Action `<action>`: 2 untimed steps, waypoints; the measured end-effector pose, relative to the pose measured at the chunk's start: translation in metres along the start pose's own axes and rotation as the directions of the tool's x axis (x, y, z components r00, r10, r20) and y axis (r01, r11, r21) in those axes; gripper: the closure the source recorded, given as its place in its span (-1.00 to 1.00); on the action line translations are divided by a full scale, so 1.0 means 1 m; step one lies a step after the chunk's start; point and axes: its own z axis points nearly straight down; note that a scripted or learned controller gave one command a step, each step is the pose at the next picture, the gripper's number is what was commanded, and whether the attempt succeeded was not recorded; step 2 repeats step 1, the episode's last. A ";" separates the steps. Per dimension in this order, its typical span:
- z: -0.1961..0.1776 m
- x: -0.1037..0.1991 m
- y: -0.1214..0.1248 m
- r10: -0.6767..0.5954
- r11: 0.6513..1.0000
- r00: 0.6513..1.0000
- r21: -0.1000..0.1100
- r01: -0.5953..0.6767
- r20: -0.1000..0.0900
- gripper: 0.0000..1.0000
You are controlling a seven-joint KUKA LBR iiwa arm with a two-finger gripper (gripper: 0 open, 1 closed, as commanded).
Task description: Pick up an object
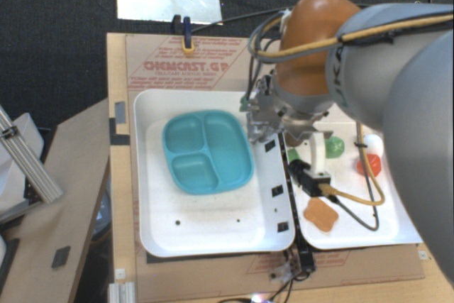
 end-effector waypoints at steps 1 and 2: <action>0.000 -0.003 0.000 0.003 1.000 1.000 0.001 -0.003 0.001 -1.00; 0.000 -0.003 0.000 0.003 1.000 1.000 0.001 -0.003 0.001 -1.00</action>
